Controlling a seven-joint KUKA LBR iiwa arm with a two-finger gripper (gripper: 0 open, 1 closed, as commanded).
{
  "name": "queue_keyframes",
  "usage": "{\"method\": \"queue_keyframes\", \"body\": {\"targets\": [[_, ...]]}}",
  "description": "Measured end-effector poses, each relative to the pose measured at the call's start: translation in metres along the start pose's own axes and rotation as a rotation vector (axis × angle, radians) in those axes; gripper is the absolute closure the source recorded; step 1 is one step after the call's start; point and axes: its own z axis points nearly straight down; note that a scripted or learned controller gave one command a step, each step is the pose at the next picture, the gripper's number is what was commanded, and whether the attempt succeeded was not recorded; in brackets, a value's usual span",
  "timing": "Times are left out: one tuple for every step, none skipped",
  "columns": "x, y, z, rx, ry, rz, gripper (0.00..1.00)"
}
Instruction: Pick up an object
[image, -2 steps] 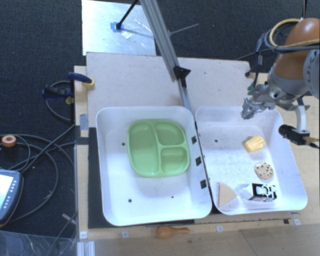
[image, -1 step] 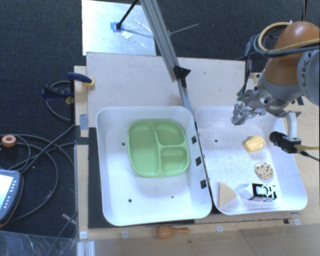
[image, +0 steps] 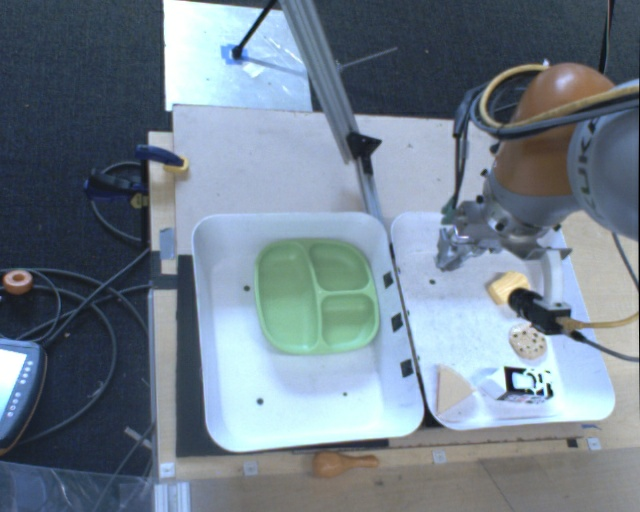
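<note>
Gripper (opening unclear) hovers; cheese wedge apparently points toward bin's far side.

One fixed camera looks down aslant on both bins.

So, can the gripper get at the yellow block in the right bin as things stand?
Probably yes. The gripper hangs over the right bin, and the yellow block lies close beside it with nothing on top. The arm's own black part next to the block may crowd it.
</note>
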Motion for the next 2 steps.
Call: {"method": "queue_keyframes", "body": {"targets": [[0.055,-0.032,-0.002,0.000,0.001,-0.001,1.00],[0.103,-0.063,0.006,0.002,0.000,-0.001,1.00]]}}
